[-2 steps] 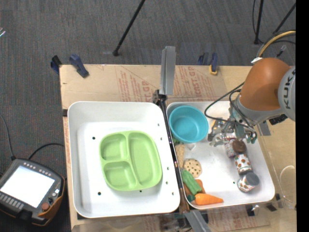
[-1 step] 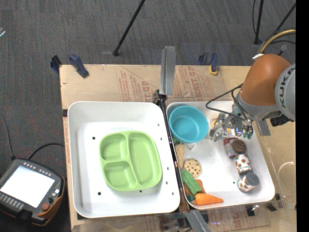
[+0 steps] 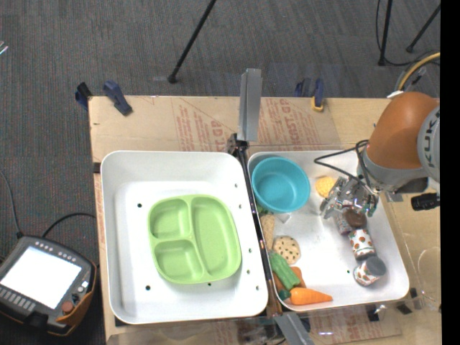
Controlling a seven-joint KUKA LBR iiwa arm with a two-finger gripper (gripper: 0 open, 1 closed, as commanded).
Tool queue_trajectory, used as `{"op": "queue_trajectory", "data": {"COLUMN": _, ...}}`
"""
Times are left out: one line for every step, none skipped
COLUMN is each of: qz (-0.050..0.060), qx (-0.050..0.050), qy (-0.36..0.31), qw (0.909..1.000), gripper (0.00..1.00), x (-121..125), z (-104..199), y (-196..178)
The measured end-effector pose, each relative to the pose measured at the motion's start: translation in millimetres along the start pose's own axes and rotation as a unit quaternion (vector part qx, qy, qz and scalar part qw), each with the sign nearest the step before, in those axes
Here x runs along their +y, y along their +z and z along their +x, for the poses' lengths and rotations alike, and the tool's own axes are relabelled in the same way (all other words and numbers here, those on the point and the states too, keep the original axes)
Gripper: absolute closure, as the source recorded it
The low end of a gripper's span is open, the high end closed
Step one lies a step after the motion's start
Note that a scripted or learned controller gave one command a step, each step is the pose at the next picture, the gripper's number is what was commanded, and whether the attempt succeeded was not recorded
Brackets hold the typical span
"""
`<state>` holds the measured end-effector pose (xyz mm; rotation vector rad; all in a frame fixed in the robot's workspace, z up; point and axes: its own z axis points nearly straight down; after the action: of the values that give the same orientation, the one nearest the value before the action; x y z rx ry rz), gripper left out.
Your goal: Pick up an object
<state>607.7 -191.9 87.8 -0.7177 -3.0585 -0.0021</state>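
Toys crowd the right-hand shallow white bin [image 3: 397,261], which suits a picking task since everything lies loose within the arm's reach. The claw [image 3: 349,208] is low inside that bin, over a brownish object I cannot identify, just above a small patterned can [image 3: 361,244] lying on its side with a second, silver-ended can [image 3: 370,272] touching its lower end. Whether the claw is wide, narrow or gripping anything cannot be told; the metal parts blur together. The nearest candidates for the pick, by my judgement, are that brownish object and the patterned can. A round turquoise plastic bowl [image 3: 280,183] sits in the bin's upper left corner, a yellow piece [image 3: 324,186] just beside it, and a speckled cookie [image 3: 286,249], green vegetable [image 3: 283,269] and orange carrot [image 3: 310,296] lie along the bin's lower left. The left-hand white bin [image 3: 126,192] holds a light green divided plate [image 3: 194,237]. Red printing on the cardboard surface [image 3: 165,124] is upside down and unreadable; the arm's dark lettering [image 3: 430,139] appears to read "KU".
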Motion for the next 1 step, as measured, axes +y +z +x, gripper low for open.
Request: {"op": "queue_trajectory", "data": {"qz": 0.000, "qx": 0.000, "qy": 0.000, "qw": 1.0000, "gripper": 0.00, "x": 0.2, "z": 0.0, "y": 0.1}}
